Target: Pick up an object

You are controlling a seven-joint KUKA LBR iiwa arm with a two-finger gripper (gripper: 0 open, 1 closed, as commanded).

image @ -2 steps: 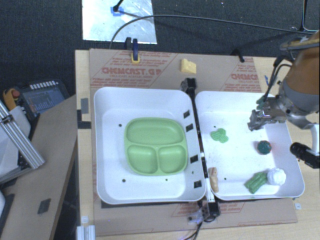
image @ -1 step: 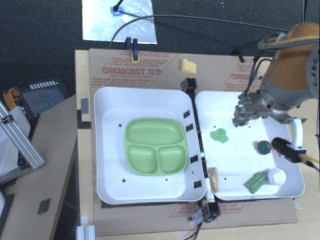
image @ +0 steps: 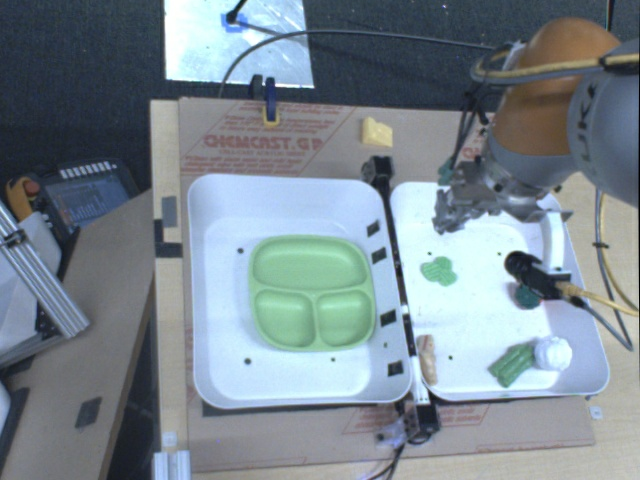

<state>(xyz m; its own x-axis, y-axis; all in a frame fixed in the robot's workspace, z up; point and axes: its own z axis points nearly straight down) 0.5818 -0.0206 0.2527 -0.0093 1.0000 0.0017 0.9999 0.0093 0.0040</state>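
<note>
Fingers on my gripper (image: 447, 220) hang dark and blurred; I cannot tell whether they are parted or closed. From my left, a smooth green three-compartment plate (image: 311, 293) sits mid left bin (image: 215, 268). In the right bin (image: 478, 378), a flat, lobed green piece (image: 437, 270) lies at the gripper's 6 o'clock with bare white floor around it. A ridged green bottle with white cap (image: 528, 359) rests near the bin's 4 o'clock rim.

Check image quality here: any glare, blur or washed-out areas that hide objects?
Camera view: the foil sheet at top glares; both white bins look bright yet keep their edges; the green tray and small green piece read clearly; the gripper is soft and dark, detail lost; overall slightly soft.
</note>
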